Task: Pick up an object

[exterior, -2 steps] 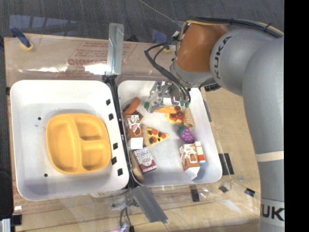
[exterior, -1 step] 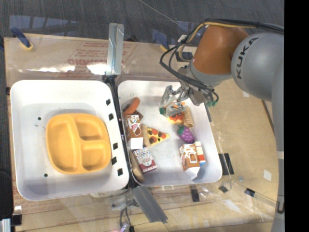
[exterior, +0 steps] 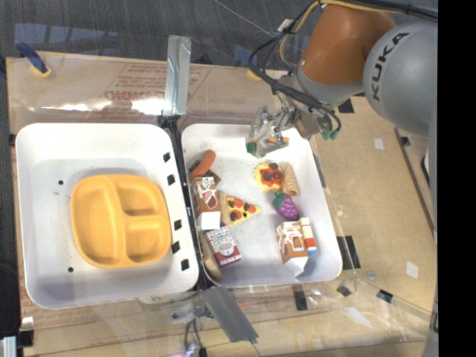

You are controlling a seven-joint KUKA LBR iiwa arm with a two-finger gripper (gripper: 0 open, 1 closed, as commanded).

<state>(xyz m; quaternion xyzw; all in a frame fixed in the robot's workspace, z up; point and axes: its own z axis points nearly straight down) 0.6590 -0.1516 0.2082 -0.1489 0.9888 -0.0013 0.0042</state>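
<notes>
My gripper (exterior: 265, 137) hangs over the far part of the right bin (exterior: 321, 199), above its white floor. Just below it lie a round yellow toy with red toppings (exterior: 270, 175) and a tan cone (exterior: 289, 179). A purple grape bunch (exterior: 287, 207) sits in front of those. A pizza slice (exterior: 240, 210) lies mid-bin, and a red sausage (exterior: 203, 161) rests by the left wall. Two small cartons stand near the front: one orange and white (exterior: 295, 242), one red and white (exterior: 223, 245). I see nothing clearly held in the gripper.
The left bin (exterior: 44, 147) holds a yellow divided plate (exterior: 119, 219). A brown snack box (exterior: 206, 193) leans on the right bin's left wall. A grey metal clamp (exterior: 177, 76) stands upright at the far end of the divider between the bins.
</notes>
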